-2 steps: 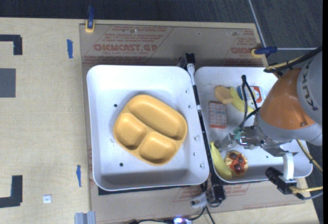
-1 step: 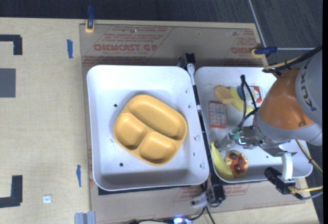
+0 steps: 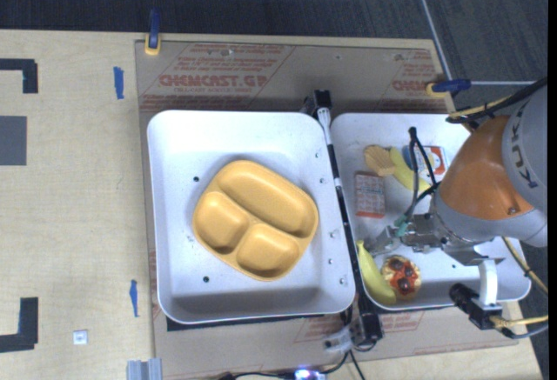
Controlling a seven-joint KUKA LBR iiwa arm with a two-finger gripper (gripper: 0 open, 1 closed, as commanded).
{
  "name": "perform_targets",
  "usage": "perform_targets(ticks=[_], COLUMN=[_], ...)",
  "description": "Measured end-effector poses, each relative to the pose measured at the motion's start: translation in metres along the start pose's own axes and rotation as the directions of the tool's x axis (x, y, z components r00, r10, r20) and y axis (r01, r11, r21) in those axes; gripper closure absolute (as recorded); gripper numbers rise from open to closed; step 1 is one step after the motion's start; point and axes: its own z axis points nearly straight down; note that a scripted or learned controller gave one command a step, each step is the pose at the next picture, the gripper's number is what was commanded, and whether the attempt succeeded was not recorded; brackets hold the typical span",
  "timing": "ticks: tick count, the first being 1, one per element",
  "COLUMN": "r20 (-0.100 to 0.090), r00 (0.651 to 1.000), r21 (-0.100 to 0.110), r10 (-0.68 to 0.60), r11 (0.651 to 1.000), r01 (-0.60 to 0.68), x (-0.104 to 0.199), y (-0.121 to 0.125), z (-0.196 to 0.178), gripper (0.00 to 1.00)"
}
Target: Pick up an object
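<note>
While the pincer (image 3: 393, 236) hangs low in the right bin (image 3: 513, 287), its state cannot be told. Just below it lies a banana (image 3: 374, 276), light, soft-skinned and curved; gripping across its thick middle looks safest.

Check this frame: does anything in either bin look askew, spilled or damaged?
Nothing spilled or broken. The yellow tray sits skewed in the left bin, its edges at an angle to the walls. In the right bin the banana lies against the near-left rim, beside the gripper.
</note>
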Motion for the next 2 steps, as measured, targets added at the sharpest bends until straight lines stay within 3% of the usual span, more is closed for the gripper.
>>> perform_targets(ticks=[2], r20=[0.001], r00=[1.000], r21=[0.000], r10=[0.001], r11=[1.000], r01=[-0.001], x=[0.0005], y=[0.0000], z=[0.0000], gripper=[0.00])
